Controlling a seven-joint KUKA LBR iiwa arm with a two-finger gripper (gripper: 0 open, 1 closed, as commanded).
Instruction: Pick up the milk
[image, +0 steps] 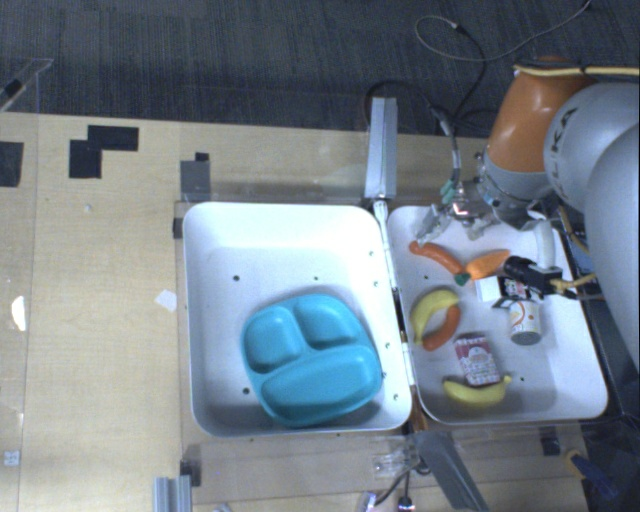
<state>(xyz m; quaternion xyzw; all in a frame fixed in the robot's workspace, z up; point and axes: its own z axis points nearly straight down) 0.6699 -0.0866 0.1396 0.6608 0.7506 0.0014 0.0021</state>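
Note:
The right bin (570, 400) holds several toy foods. A small white container with a printed label (525, 320) stands near the bin's right side; it looks like the milk. A red and white packet (477, 360) lies left of it and nearer the front. My gripper (457, 212) is at the bin's far left corner, just above the end of an orange carrot (438, 255). It is well away from the white container, and nothing shows between its fingers.
A second orange piece (488, 263), a banana (432, 305) beside a sausage (443, 327), and another banana (476, 390) also lie in the right bin. The left bin (215, 300) holds a blue divided plate (310, 357). A metal post (381, 150) stands between the bins.

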